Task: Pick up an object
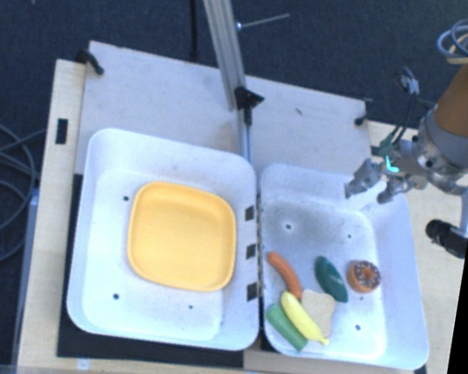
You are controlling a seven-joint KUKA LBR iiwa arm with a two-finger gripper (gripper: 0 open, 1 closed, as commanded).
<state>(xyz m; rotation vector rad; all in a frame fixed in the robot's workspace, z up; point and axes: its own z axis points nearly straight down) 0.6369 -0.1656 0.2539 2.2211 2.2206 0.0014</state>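
Observation:
My gripper (373,186) hangs over the back edge of the right bin (410,247), its two fingers spread apart with nothing between them. Well in front of it, on the bin floor, lie an orange carrot (285,274), a dark green vegetable (330,279), a brown round doughnut-like piece (364,275), a yellow banana (304,318), a pale bread slice (319,306) and a green pepper-like piece (284,326). None of them touches the gripper.
The left bin (98,203) holds a yellow square plate (182,236). A metal pole (224,34) rises slantwise from between the bins at the back. Cables lie on the dark floor at left.

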